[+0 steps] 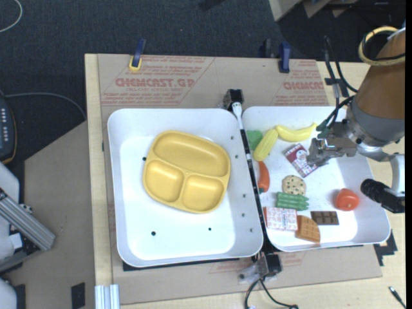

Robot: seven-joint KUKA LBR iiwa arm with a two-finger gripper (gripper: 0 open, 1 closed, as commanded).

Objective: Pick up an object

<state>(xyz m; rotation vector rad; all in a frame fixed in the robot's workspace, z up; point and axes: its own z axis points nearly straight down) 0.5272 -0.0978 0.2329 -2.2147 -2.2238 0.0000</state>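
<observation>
So the bench (193, 76) is a sheet of pale board with red printed lettering, pinned down at the far edge by a yellow clamp (136, 56) and a blue clamp (284, 55). Dark carpet-looking floor (129, 11) all around it, a few cables trailing about. Two shallow white bins sit side by side on the board.

The left bin (129, 192) has one thing in it: a glossy yellow plastic plate (187, 170) with three compartments and rounded corners.

The right bin (367, 224) is the busy one, full of toy food. A yellow banana (295, 132) lies at the far side, with a corn cob (265, 144) and a green piece (255, 138) just left of it. An orange-red carrot-like stick (262, 176) runs along the left wall. Then there's a round speckled cookie (293, 185), green beans (293, 201), a red-and-white printed packet (281, 219), an orange waffle-ish wedge (308, 229), a brown chocolate bar (324, 217) and a shiny red tomato (347, 199).

The arm comes in from the right, and the pincer (320, 152) hangs right over a small red-and-white wrapper (299, 158), touching or just above its right edge; can't tell which. Whether the pincer is open or closed, I honestly can't tell from this angle, and I don't see anything clearly held.
</observation>
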